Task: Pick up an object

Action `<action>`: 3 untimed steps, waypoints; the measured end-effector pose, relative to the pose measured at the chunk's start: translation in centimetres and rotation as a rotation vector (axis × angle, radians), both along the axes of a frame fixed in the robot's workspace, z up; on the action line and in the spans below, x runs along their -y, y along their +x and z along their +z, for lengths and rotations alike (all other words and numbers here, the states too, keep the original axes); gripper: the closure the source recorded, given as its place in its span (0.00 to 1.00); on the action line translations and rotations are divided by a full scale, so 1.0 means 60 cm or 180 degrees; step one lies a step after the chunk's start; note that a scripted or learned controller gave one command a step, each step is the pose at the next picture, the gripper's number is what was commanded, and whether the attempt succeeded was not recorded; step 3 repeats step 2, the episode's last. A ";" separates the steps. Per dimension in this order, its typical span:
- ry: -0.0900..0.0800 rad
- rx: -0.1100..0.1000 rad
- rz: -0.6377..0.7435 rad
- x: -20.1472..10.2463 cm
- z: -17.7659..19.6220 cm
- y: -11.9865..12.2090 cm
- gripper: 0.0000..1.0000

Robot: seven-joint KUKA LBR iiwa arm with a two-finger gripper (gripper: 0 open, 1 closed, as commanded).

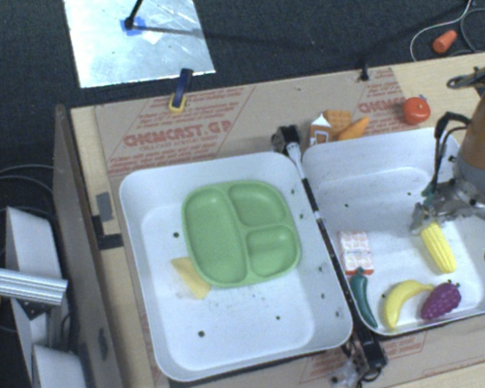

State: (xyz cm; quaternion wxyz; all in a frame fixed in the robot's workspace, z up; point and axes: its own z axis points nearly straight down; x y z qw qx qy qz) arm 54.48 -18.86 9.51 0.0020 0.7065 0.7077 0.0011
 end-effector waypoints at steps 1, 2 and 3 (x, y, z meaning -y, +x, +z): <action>0.0016 -0.0008 0.0025 -0.130 0.101 -0.071 1.00; 0.0013 0.0001 0.0036 -0.261 0.151 -0.052 1.00; 0.0013 0.0001 0.0036 -0.261 0.151 -0.052 1.00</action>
